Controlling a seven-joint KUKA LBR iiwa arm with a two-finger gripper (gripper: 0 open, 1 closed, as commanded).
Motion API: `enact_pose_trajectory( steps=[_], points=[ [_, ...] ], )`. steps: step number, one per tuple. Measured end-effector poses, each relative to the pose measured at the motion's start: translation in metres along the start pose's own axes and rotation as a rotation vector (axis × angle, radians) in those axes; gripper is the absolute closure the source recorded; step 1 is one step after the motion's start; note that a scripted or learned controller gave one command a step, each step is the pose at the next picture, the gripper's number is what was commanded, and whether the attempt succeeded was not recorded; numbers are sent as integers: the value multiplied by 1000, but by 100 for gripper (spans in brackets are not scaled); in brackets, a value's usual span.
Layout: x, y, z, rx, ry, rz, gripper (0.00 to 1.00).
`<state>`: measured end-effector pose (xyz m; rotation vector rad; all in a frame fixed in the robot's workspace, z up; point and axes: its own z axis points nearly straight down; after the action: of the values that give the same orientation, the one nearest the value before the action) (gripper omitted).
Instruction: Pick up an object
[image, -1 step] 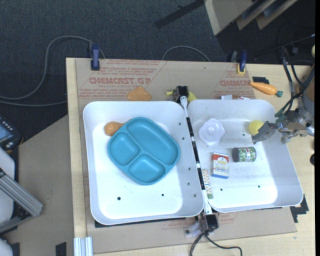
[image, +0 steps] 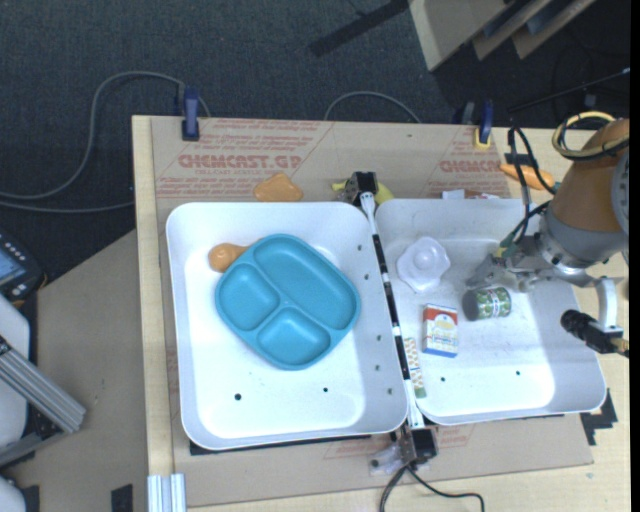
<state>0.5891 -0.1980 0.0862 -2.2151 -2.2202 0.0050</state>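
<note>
Right bin (image: 520, 385): a small green can (image: 488, 302) is lying on its side near the middle, with the gripper (image: 503, 268) being held just above and behind it, touching or nearly so. Whether the gripper is open or shut cannot be told, since its tip is being hidden by its own dark frame and cabling. The can is not being seen in any grip.

Handling, judged: the can is being taken for stiff and light to moderate in weight. Its curved wall is likely slick, and rolling is to be expected if it is pushed from one side. It is best taken across the round body at mid-length.

Around it: a small carton (image: 441, 331) is lying just left and below, near but apart from the can. A clear plastic cup (image: 423, 259), likely flimsy, is sitting further left toward the bin divider. Neither is blocking the can, though the carton is crowding a leftward approach.

Left bin (image: 190, 350): a blue tray (image: 287, 300) is resting at centre, with an orange piece (image: 224, 256) touching or tucked under its upper-left edge. Both are well apart from the gripper.
</note>
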Motion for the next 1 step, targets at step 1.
enact_pose_trajectory(
  steps=[1],
  points=[
    [76,-21,2,-3,3,-4,0]
  ],
)
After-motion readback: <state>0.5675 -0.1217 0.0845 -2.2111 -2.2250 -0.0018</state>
